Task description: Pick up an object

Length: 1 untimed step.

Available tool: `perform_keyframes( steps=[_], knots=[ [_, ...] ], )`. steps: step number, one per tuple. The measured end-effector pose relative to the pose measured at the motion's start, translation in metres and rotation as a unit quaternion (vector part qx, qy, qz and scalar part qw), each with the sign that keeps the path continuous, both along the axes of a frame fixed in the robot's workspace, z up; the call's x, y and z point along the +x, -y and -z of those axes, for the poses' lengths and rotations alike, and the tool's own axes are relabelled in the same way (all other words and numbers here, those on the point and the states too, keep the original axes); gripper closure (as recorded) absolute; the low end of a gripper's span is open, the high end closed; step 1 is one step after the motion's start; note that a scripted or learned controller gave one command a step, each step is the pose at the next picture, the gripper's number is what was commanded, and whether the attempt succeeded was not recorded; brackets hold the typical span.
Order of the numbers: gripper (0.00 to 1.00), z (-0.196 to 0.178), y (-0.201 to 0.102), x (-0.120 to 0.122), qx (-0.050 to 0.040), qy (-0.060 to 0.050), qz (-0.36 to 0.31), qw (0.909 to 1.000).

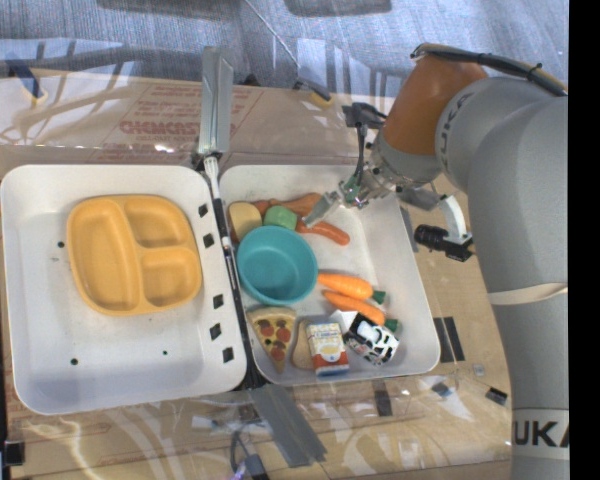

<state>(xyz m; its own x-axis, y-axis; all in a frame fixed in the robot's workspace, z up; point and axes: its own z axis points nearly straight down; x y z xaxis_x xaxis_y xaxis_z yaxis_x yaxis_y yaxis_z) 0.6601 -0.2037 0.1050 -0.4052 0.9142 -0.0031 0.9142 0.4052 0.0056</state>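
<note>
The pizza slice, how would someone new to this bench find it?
Look in the right bin, along its near edge. The pizza slice lies at the near left corner, just below the teal bowl. It is the lone flat wedge, beside an upright juice carton.

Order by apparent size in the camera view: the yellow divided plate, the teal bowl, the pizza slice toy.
1. yellow divided plate, largest
2. teal bowl
3. pizza slice toy, smallest
All lie at similar distance, so the ranking is clear.

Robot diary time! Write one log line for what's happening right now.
task: pick up an object | gripper: low in right bin, at carrot beside teal bowl | grasp: cannot tell | left bin: yellow tray
</note>
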Motion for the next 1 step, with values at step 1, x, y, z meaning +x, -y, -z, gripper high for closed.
perform_keyframes(
  steps=[1],
  knots=[
    [1.00,-0.0106,-0.0005,0.0001,0.0003,-0.002,-0.002,1.0000]
  ],
)
